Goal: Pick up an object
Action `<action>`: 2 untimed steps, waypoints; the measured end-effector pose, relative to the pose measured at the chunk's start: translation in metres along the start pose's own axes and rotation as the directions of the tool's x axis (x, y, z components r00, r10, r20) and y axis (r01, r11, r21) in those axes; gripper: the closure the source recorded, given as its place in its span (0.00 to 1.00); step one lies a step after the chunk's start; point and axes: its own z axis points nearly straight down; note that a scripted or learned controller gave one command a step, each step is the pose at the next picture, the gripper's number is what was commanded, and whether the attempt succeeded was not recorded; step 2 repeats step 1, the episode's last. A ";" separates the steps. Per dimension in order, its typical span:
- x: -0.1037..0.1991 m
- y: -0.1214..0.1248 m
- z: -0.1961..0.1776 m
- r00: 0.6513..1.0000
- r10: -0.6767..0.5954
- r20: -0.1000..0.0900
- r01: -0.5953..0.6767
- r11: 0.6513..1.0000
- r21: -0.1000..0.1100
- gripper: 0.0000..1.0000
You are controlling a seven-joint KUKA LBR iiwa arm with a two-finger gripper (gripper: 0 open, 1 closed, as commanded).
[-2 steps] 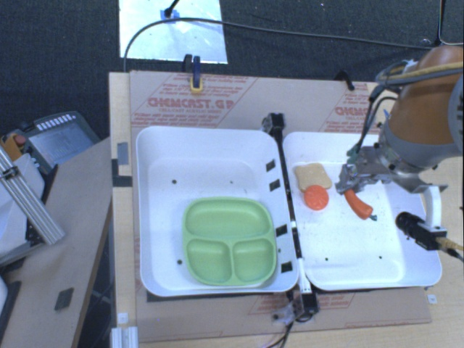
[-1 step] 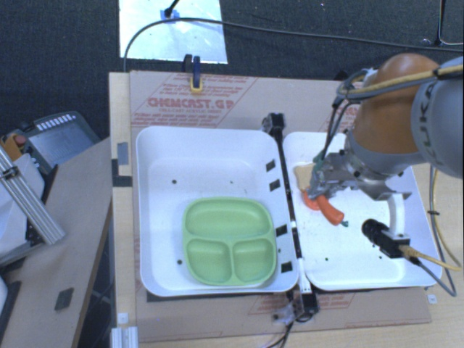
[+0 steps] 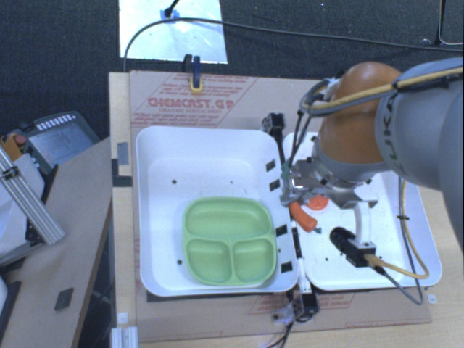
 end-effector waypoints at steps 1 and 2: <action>0.056 -0.013 0.005 1.000 -0.001 0.000 0.001 1.000 0.000 1.00; 0.056 -0.013 0.005 1.000 -0.001 0.000 0.001 1.000 0.000 1.00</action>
